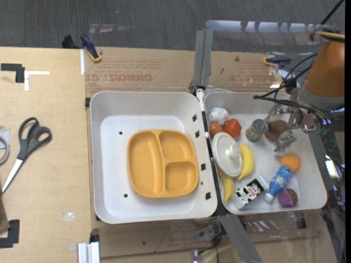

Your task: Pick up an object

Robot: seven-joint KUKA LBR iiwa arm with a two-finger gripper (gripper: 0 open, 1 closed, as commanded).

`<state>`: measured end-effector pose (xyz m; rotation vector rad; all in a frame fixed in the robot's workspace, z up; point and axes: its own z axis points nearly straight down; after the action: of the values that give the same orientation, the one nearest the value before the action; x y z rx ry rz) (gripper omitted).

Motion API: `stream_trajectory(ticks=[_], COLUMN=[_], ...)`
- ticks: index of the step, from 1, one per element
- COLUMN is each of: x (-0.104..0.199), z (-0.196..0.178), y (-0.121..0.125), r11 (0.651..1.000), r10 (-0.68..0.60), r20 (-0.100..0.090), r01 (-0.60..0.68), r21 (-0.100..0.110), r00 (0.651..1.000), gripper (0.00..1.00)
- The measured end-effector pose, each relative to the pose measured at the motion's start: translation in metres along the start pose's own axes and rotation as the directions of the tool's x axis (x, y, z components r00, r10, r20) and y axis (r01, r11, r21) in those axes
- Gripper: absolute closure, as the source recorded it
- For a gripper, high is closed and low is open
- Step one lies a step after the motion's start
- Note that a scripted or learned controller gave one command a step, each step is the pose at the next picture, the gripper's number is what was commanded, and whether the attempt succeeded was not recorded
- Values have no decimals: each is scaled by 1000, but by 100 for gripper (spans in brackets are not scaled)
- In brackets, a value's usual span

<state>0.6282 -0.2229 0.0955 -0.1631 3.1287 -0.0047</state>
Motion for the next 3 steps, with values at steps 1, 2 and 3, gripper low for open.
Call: stream_trajectory(ticks=[1, 2, 3], x=[82, 111, 131], z=[2, 2, -54], y=[59, 140, 88], r11=[1000, 992, 982], r10=[-31, 123, 188], r20=[-6, -6, -5], r01=[31, -123, -188], r21=[-3, -2, -1], r00=[1000, 992, 982], gripper=[0, 0, 0])
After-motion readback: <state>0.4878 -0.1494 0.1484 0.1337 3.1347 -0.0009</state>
